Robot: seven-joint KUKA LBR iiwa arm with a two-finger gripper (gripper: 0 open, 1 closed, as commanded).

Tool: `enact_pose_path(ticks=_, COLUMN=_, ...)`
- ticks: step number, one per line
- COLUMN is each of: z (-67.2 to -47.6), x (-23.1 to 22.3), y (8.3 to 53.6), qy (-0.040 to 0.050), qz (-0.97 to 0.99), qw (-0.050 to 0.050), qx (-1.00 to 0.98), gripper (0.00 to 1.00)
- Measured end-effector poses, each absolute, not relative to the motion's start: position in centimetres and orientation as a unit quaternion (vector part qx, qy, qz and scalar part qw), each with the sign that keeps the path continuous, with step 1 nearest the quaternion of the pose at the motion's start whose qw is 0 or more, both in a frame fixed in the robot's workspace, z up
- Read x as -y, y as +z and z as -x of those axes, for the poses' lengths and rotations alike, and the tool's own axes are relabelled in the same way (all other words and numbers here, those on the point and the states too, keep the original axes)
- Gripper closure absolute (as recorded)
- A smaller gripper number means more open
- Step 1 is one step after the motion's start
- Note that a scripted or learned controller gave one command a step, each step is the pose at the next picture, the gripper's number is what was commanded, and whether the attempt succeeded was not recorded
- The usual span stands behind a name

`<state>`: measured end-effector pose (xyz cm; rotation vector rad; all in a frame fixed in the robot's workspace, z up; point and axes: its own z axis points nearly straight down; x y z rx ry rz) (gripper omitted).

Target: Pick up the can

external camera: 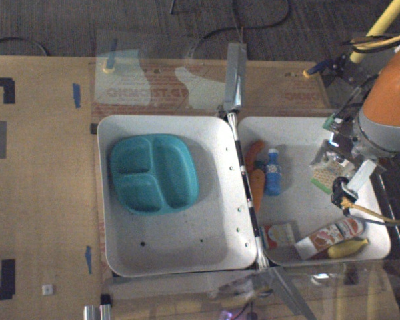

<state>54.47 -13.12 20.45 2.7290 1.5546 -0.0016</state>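
The grey arm with its orange band (391, 89) reaches in over the right bin's (380, 249) right side. Its gripper (331, 153) hangs low near the bin's right wall, partly hidden by the wrist. Directly beneath and touching it in the image is a small green-and-white patterned object (325, 175); I cannot tell whether this is the can or whether it is held. A rounded grey rim (359, 223) shows behind a red-and-white package (327, 237) at the bin's front right.
The right bin also holds two orange carrot-like pieces (256, 172), a blue bottle (273, 173), a small red-and-white box (280, 234) and a banana (348, 248). A teal divided plate (153, 173) lies in the left bin (187, 252). A metal divider (245, 199) separates the bins.
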Motion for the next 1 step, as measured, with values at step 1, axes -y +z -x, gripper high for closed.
enact_pose_path(ticks=1, z=-55.32, x=20.19, y=15.16, qy=-0.0016, qz=-0.895, qw=-0.001, qx=-0.447, gripper=1.00)
